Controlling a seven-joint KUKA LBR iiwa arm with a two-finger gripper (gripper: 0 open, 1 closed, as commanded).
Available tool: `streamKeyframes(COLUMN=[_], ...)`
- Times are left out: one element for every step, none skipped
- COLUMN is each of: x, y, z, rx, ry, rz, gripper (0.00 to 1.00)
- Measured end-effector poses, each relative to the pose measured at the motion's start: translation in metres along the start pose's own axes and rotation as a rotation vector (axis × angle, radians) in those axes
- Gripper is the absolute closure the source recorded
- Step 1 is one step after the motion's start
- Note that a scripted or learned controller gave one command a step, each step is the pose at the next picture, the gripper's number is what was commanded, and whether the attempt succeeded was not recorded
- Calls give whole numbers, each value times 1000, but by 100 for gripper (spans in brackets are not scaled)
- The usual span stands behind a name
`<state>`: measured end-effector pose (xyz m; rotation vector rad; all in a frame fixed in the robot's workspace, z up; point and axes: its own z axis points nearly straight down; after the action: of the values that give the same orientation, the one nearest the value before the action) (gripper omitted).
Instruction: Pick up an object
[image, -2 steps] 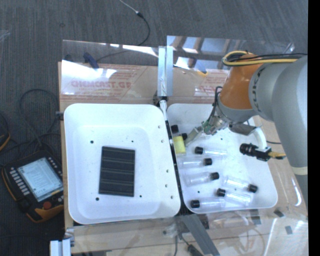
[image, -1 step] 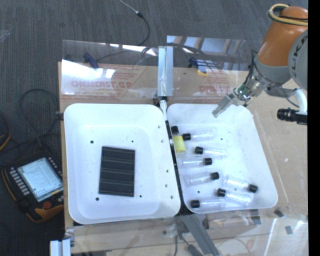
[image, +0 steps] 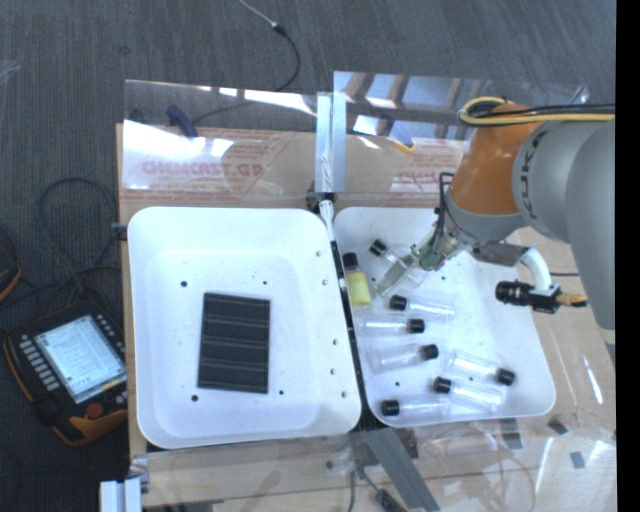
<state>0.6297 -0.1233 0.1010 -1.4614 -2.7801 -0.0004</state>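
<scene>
1. Camera view, nearest edge: the left bin (image: 160, 400) and the right bin (image: 540, 395) sit side by side on the bench, their inner rims touching.
2. A black ribbed tray (image: 235, 342) lies flat on the floor of the left bin, slightly left of its middle.
3. Clear tubes with black caps lie scattered on their sides in the right bin: one near the front rim (image: 415, 407), two at the front right (image: 478, 368), one near the middle (image: 400, 354), and two more further back (image: 392, 324).
4. A small yellow object (image: 358, 290) rests just beside the right bin's left wall.
5. Further back, the gripper (image: 402, 272) points down and to the left over the rear part of the right bin; whether it is apart or together cannot be told.
6. A handheld controller (image: 70, 365) lies on the floor, left of the bench.
</scene>
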Motion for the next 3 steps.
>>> streamKeyframes(x=[37,-1,-1], y=[-29,16,18], z=[10,11,1], rx=[-9,-9,-14], ry=[-16,-11,-12], rz=[-70,-91,-91], gripper=[0,0,100])
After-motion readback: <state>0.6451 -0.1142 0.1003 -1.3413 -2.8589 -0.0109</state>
